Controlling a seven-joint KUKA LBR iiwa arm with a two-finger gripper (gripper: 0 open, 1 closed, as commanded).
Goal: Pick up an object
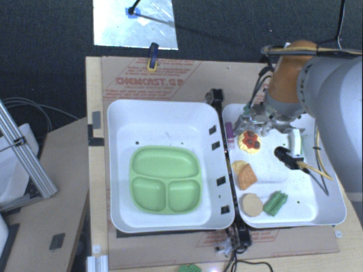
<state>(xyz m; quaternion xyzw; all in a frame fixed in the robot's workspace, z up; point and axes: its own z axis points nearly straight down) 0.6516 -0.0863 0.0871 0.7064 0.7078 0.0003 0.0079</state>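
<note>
text: "CHEMCAST GP" in red print, partly faded | on: brown paper-covered board [148,79] beneath the two bins, along its far edge | other: more red print on the board's near edge, too small to read

**Materials and finishes**

Both bins, left bin [119,169] and right bin [326,205], look like smooth white plastic with a slight sheen. Green divided tray [165,179]: matt plastic, smooth. Board under the bins [153,78] is plain brown cardboard, printed red, matt. Arm [332,89] shell grey and smooth, orange band [286,72] glossy. Foil-like sheet [133,16] at top, shiny and crinkled (metal or film, can't tell). Floor [45,44] dark, rough, carpet-like. Green toy [275,203] ridged, matt.
</note>
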